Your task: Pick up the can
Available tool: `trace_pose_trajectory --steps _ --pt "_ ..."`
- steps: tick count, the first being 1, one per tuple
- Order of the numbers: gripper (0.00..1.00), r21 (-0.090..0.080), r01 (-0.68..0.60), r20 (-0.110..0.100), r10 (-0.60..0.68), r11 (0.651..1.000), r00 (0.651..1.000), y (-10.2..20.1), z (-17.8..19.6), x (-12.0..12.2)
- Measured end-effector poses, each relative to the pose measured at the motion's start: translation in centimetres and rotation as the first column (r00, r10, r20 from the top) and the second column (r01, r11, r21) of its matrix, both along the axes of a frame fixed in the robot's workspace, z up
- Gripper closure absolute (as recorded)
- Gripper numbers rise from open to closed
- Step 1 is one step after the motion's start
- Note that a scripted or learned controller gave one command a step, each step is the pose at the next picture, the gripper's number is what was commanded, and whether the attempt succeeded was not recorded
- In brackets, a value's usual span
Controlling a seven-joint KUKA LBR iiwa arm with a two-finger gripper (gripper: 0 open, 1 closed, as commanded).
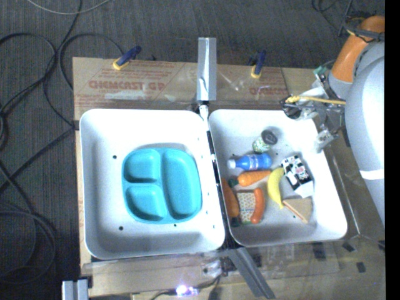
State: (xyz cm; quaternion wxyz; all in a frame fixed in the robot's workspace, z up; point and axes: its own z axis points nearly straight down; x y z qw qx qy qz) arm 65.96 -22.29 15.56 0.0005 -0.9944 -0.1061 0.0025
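You will find the can point(266, 140) in the right bin point(249, 121), in the far half, on bare floor near the middle of its width. It looks to stand on end: its grey lid faces up toward the camera and its green side shows below and to the left of the lid, so the long axis runs roughly upright, slanted in this view from lower left to upper right. Just in front of it lies a blue bottle point(251, 162) on its side, with a carrot point(253, 178) and a banana point(275, 187) nearer still. The gripper point(325, 133) hangs over the bin's far right corner, so the can sits to its left, apart from it and not touching. You cannot tell whether the gripper is apart or together
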Motion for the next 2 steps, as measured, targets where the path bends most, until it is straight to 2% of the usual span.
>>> trace_pose_trajectory --steps 1,2 --pt "0.00 -0.003 -0.010 0.001 0.010 1.000 1.000 3.13 -2.76 0.18" --pt "0.00 -0.003 -0.010 0.000 0.010 1.000 1.000 3.15 -2.76 0.18"
